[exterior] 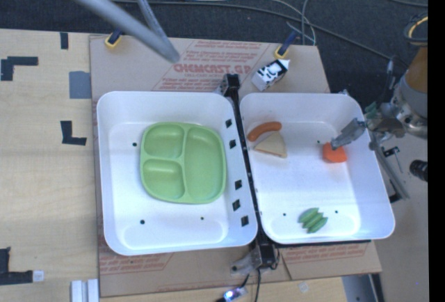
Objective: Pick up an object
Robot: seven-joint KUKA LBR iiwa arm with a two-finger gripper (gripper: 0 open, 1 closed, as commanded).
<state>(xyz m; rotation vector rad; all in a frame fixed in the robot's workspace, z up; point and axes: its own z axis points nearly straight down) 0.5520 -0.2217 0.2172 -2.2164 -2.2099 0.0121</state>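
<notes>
Arm enters from 3 o'clock, low over the right bin's point(361, 220) far-right rim. Only the wrist end is in frame — grey body, orange band cut off at the right edge. Gripper point(344, 136) slants down and toward 9 o'clock, its grey finger tip sitting right at the upper edge of a small orange object point(334, 154). Touching or just above: cannot tell. Jaw opening cannot be read at this angle; nothing visibly clamped between the fingers.

Right bin contents: the orange object at 3 o'clock of the bin floor; a sausage point(264, 130) lying against a tan wedge point(270, 146) at 10 o'clock; a green pod-shaped piece point(312, 219) at 5 o'clock, well apart from the rest.

Left bin point(115, 154) — green divided plate point(183, 161) at centre.
</notes>
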